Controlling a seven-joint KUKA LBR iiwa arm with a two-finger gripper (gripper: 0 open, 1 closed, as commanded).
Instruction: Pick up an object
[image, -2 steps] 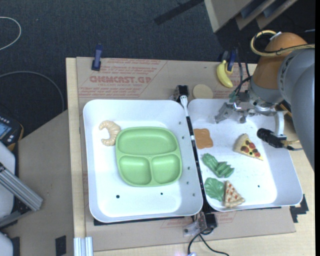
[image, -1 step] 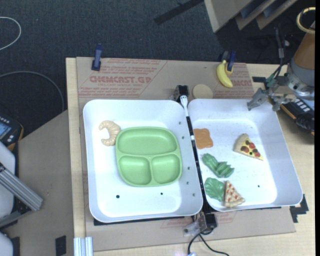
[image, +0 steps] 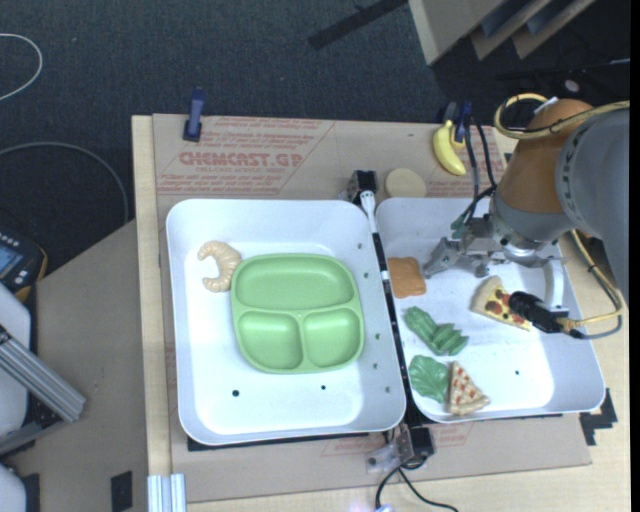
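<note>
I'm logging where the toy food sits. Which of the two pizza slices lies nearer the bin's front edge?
The pizza slice at the right bin's front, touching a green leafy piece. The other slice lies farther back, by the hand.

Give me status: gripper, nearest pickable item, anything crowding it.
Gripper low in right bin, nothing visibly between fingers. Nearest: orange toast piece, untouched. Pizza slice close by the wrist.

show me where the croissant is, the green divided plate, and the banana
croissant (image: 219, 264), camera view, on the middle of its curved body.
green divided plate (image: 296, 284), camera view, on its large upper compartment.
banana (image: 449, 148), camera view, on its yellow mid-section.
</note>
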